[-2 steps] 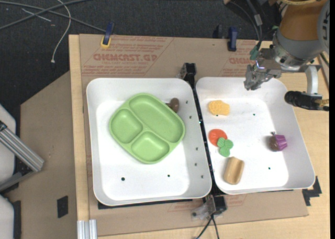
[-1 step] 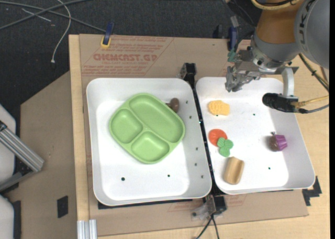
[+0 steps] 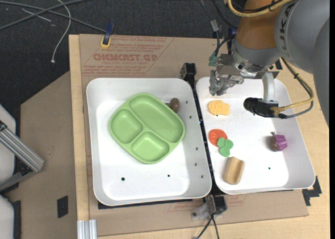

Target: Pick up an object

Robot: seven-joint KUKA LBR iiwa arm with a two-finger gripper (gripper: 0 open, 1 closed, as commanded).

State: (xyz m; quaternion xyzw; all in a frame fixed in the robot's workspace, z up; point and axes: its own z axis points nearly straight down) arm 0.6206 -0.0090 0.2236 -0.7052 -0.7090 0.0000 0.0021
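Pincer (image 3: 219, 92) hangs over the far left corner of the right bin (image 3: 256, 154), pointing down from the grey wrist with the orange band above it. From this slant I cannot tell how far open it is. Nothing is seen caught in it.

Just below the pincer, on the near side, a yellow toy piece (image 3: 219, 108) lies on the white floor of the same bin. It is a small, rounded, flattish lump, bright yellow shading to orange, with a ridged or bumpy surface. It is apart from the pincer, with a narrow strip of white showing between them.

Further toward the near side from the pincer, past the yellow toy piece, sits a red and green toy (image 3: 221, 141), its red part on the far side and its green part on the near side. Beyond that, near the front wall, a tan cylinder (image 3: 234, 170) lies slightly tilted. Well off to the pincer's right and nearer the front is a small purple toy (image 3: 278, 142).

To the pincer's left, across the wall between the bins, the left bin (image 3: 104, 180) holds a green divided plate (image 3: 147, 128) with three compartments. A small brown object (image 3: 174, 105) lies at the plate's far right rim, the closest thing to the pincer in that bin.

Both bins rest on a cardboard sheet (image 3: 125, 57) with red print.
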